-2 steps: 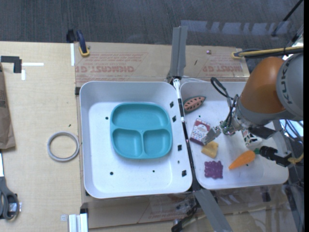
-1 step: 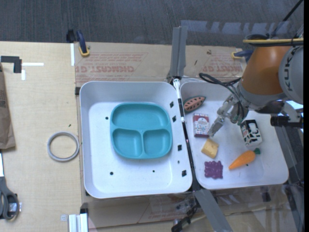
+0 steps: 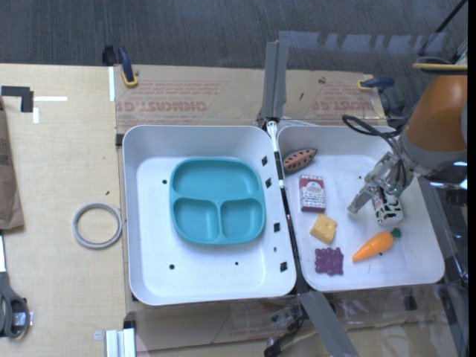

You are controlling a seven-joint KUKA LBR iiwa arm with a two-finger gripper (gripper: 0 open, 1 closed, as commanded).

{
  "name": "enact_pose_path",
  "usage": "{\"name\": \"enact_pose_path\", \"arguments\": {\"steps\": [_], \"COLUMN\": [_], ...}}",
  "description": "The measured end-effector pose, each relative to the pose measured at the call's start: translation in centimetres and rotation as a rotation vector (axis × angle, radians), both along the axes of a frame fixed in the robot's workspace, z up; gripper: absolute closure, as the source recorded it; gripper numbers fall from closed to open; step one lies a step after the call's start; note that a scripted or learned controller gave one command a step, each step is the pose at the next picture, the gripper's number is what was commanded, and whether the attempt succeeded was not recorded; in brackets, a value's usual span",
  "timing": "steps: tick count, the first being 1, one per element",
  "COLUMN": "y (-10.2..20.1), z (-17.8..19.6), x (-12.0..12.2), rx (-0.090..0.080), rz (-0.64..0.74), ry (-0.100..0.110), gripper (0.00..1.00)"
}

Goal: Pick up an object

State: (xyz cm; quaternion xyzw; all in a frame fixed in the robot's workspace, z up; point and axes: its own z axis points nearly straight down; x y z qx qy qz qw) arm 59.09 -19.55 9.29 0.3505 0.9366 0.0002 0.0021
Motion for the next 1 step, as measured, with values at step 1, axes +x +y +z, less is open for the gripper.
{"name": "enact_pose_path", "arguments": {"steps": [1], "y": [3.72], "z": [0.0], "x": [0.82], "rx": [0.001], "rz": [-0.269], "ry": [0.001], "gripper": [0.0]}}
